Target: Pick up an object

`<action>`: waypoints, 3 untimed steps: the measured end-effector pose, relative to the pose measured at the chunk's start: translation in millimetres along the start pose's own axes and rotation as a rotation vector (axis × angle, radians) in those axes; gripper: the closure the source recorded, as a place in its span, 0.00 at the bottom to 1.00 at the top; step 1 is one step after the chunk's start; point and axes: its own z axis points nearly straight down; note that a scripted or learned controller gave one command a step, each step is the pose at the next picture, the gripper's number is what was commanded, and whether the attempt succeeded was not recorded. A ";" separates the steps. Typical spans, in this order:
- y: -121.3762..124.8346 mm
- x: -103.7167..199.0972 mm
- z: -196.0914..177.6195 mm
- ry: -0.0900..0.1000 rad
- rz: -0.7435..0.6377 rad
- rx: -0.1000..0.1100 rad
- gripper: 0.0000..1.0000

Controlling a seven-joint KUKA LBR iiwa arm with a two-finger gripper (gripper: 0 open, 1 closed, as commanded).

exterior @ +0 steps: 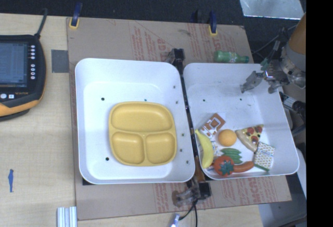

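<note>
Left bin [88,116]: white, shallow; holds one yellow divided plate [142,133], three compartments, lying flat near the bin's centre.

Right bin [234,101]: white, shallow, touching the left bin along its inner edge; its contents are gathered in the near end: a banana [206,150] by the inner wall; a small printed carton [212,123] just above it; an orange [227,138] between carton and pizza slice [250,136]; a green pepper or bean pod [232,153] under the orange; a tomato [223,166] touching a sausage [243,167] along the near wall; a patterned white box [265,155] at the near right corner.

Gripper [253,81]: grey, at the far right part of the right bin, well apart from the pile of toy food; the fingers look slightly parted with nothing between them (small and dark, so the exact gap is hard to judge); arm [291,59] enters from the right edge.

Surroundings: cardboard sheet [156,38] under both bins; green bottle [231,57] lying on it beyond the right bin; control pendant [18,75] on the bench at far left.
</note>
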 end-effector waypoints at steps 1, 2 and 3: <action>-47.6 112.0 69.4 0.001 -0.002 0.006 0.00; -7.3 71.1 64.9 0.000 0.002 0.001 0.00; -79.5 124.1 -29.4 0.001 0.000 0.002 0.00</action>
